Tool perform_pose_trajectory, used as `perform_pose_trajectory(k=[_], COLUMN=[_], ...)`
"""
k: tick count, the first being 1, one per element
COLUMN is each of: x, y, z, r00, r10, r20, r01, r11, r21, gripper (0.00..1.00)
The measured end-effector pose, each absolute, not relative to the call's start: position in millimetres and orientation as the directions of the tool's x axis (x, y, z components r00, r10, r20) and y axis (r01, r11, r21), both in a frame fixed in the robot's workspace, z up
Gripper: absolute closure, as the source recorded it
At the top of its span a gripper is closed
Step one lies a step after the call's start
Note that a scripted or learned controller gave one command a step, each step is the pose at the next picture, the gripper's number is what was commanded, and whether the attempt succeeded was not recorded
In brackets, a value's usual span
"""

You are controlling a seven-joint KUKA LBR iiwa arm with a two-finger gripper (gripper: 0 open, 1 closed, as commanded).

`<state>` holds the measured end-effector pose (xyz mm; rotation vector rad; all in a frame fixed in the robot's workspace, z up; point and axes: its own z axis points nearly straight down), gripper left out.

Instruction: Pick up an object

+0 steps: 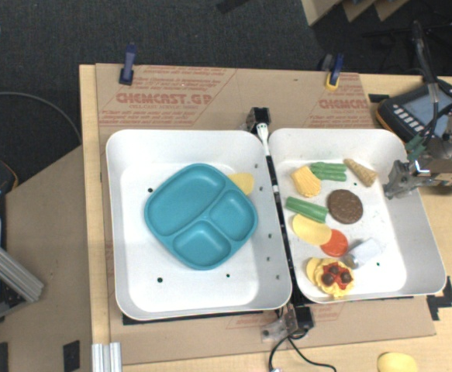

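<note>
The right bin [419,239] holds several toy foods: a yellow corn piece [306,181], a green bean pod [328,171], a tan cone [360,171], a brown round patty [344,206], a green pod [306,207], a yellow slice [311,229], a red tomato piece [335,243], a pale grey block [365,249] and a small tart with red berries [332,276]. My gripper [400,180] hangs at the bin's right rim, to the right of the cone and apart from every item. Nothing shows in its grasp.
The left bin [132,270] carries a blue divided plate [201,215] with a yellow piece [241,182] at its far right edge. Blue clamps [126,65] hold the cardboard at the back. A yellow object [396,361] lies on the bench at the front right.
</note>
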<state>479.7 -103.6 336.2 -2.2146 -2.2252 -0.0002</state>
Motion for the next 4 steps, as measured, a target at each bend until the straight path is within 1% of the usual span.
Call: perform_pose_trajectory(k=[1,2,3,4], x=[480.3,480.2,478.7,479.9], y=[-53,-31,-41,-10], z=[385,509,401,536], r00=[-0.007,-0.005,0.003,-0.005], r10=[1.0,1.0,1.0,1.0], r20=[0.001,0.0,0.0,0.001], r01=[1.0,1.0,1.0,1.0], r11=[0.007,0.005,-0.003,0.005], r21=[0.007,0.019,-0.01,0.019], gripper=[1.0,1.0,1.0,1.0])
